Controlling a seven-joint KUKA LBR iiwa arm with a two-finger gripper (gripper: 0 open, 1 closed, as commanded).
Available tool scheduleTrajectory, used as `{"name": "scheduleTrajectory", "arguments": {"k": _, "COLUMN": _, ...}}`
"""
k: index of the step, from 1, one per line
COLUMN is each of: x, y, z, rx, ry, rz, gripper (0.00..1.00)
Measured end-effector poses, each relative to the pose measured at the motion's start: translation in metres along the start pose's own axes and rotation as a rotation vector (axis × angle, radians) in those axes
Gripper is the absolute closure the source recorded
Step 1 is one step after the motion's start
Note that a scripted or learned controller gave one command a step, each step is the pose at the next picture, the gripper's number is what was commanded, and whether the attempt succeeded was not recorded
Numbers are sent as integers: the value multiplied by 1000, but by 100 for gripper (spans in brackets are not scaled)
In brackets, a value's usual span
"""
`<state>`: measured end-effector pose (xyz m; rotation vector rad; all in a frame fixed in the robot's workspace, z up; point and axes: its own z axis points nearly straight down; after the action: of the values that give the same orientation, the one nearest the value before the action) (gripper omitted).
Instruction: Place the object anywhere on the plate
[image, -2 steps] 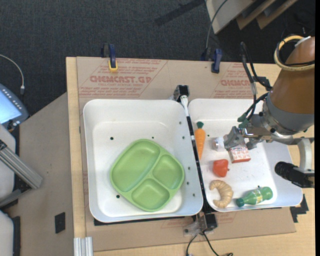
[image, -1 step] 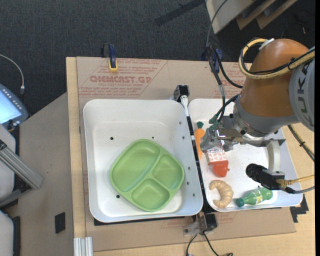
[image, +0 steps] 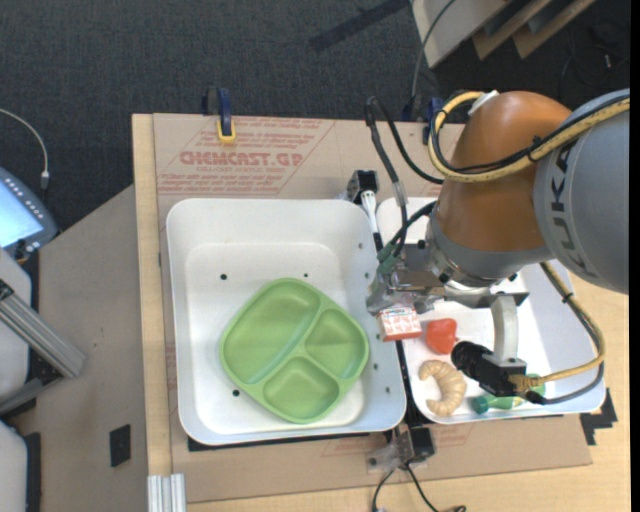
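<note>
Camera view: a worktop covered with a sheet of brown cardboard (image: 250, 150) carries two shallow white bins side by side; a blue clamp (image: 225, 112) grips the far edge of the cardboard. The left bin (image: 200, 240) holds a light green plate (image: 295, 350) with three compartments; the plate lies flat in the near half of that bin, turned at a slant, its right edge close to the bin's right wall.

The arm (image: 500, 180) reaches in from the right, its orange band above the grey wrist, and covers much of the right bin (image: 550, 345); the gripper (image: 392, 288) hangs over the seam where the two bins meet, at the left edge of the right bin. Whether the jaws are apart or together I cannot tell, as the wrist and cables hide them.

Just below the gripper lies a small red-and-white box (image: 400, 322), in the right bin close against its left wall; whether the gripper touches it I cannot tell. The box is near the plate but apart from it, with the bin walls between them.

Beside the box, to its right, sits a small red-orange piece (image: 441, 335); nearer the front edge lies a pale toy croissant (image: 445, 385); to the right of the croissant, at the front rim, lies a small green thing (image: 497, 403), too small to name.
</note>
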<state>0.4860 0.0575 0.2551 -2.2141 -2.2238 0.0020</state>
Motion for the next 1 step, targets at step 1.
{"name": "scheduleTrajectory", "arguments": {"k": 1, "x": 48, "y": -2, "z": 21, "rx": 2, "ry": -1, "rz": 0, "gripper": 100}}
